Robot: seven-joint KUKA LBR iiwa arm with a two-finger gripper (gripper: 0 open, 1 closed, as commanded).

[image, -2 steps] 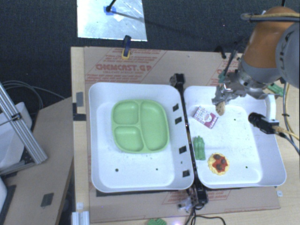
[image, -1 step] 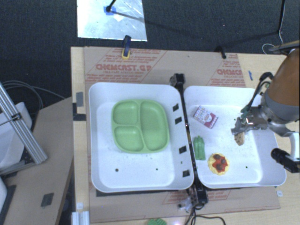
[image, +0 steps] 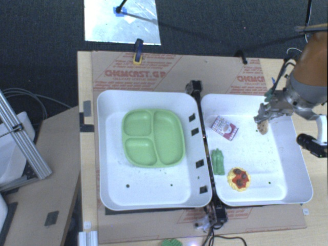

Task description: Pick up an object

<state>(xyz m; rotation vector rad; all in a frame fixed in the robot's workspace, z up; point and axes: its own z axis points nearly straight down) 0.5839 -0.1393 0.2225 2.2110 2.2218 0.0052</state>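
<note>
From my seat, the camera view shows the pick not finished, as I judge it: three candidates lie on the floor of the right bin [image: 294,152]. A small red-and-white packet [image: 224,127] sits toward 10 o'clock of that bin's middle, a green toy vegetable [image: 218,161] lies near the inner wall at about 8 o'clock, and a yellow piece with red topping [image: 239,179] rests at roughly 7 o'clock. None of them is lifted.

The left bin [image: 110,137] carries a green divided plate [image: 153,137], flat and untouched.

The arm comes in from 3 o'clock, its orange band high at the edge, wrist bent down over the right bin's 1 o'clock corner. The claw [image: 263,122] hangs low there, well apart from the packet. A small tan bit shows at its tip, but whether that is a grasped thing or part of the claw is too blurred for me; I cannot tell if it is open or closed.

Both bins rest on the cardboard-covered surface [image: 154,70]
</note>
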